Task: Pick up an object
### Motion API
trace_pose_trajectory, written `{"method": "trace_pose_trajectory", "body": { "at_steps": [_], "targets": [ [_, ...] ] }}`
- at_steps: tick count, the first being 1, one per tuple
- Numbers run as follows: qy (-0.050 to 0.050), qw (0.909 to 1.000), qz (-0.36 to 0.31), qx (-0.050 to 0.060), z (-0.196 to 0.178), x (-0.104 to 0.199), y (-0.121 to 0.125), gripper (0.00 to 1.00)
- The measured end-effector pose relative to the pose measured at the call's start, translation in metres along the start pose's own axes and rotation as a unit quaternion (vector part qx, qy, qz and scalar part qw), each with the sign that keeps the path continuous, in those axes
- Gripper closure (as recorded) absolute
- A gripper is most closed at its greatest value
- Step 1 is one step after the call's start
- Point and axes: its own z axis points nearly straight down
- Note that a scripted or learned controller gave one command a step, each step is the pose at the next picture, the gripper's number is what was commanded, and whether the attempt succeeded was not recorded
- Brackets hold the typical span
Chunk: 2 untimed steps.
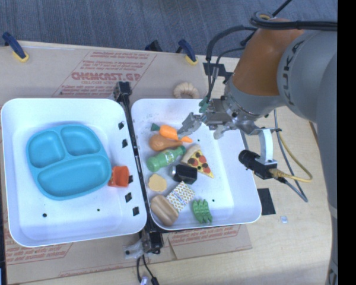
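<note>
The right bin (240,186) holds a heap of toy food: an orange carrot (169,132), a tan drumstick (162,142), a green bottle (165,158), a pizza slice (200,161), a black block (185,173), a round yellow biscuit (157,183), a patterned packet (181,196), a bun (164,210) and a green leafy piece (202,211). My gripper (202,129) hangs over the bin's back half, just right of the carrot. It is open with nothing between its fingers; the left fingertip (187,124) is close above the carrot's end.
In the left bin (12,206) lie a blue divided plate (68,162) and a small orange piece (120,176) by the right wall. A beige ring (186,90) rests on the cardboard behind the right bin. Cables and a black fitting (255,164) hang beside the wrist.
</note>
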Motion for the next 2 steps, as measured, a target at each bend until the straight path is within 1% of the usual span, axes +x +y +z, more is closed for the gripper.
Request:
{"method": "trace_pose_trajectory", "body": {
  "at_steps": [1, 2],
  "targets": [
    [0.000, 0.9968, -0.080, -0.001, 0.153, 0.012, 0.048, 0.00],
    [-0.001, 0.9966, -0.083, 0.001, 0.142, 0.011, 0.048, 1.00]
  ]
}}
